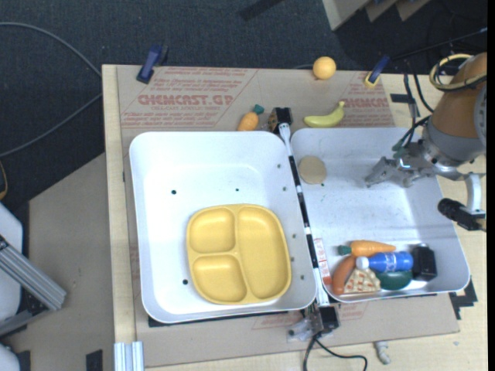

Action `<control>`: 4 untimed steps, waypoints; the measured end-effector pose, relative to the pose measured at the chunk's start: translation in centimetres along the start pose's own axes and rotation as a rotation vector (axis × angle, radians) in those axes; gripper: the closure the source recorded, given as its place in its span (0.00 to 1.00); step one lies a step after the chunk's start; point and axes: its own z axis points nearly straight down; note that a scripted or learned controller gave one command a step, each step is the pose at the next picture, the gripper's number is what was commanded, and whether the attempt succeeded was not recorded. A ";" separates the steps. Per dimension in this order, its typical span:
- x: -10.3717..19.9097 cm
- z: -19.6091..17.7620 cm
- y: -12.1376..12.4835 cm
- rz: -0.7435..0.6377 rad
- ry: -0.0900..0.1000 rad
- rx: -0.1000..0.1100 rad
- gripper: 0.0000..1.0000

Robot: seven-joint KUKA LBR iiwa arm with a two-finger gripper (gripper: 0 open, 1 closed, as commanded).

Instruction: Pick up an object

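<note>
On the left, a white bin holds a yellow plate with three sections, lying flat toward the bin's 5 o'clock corner. Above the bins, at 12 o'clock on the worktop, lie a small orange toy, a banana and an orange ball.

The right bin has a round tan disc near its 10 o'clock corner. Its toys are piled along the 6 o'clock edge — a carrot, a blue bottle, a pizza slice, something green and a black piece, all touching or nearly so.

The gripper comes in from 3 o'clock and sits low over bare bin floor, in the upper part of the right bin. Its fingers are spread apart — nothing is between them and they touch no toy.

So the pick looks not yet begun; the arm is at the reaching step. Next, I think, it must travel toward 6 o'clock to the pile, or toward 9 o'clock to the disc, drop down over one thing and squeeze. The pile is crowded, so getting around just one toy may be tricky.
</note>
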 end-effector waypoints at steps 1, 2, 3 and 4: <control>-0.3 0.1 -13.1 0.003 0.000 0.007 0.00; 3.0 -10.3 -6.3 0.002 -0.008 -0.003 0.00; 11.0 -11.4 -12.0 0.003 -0.006 0.003 0.00; 11.4 -2.5 -12.9 0.005 -0.006 0.004 0.00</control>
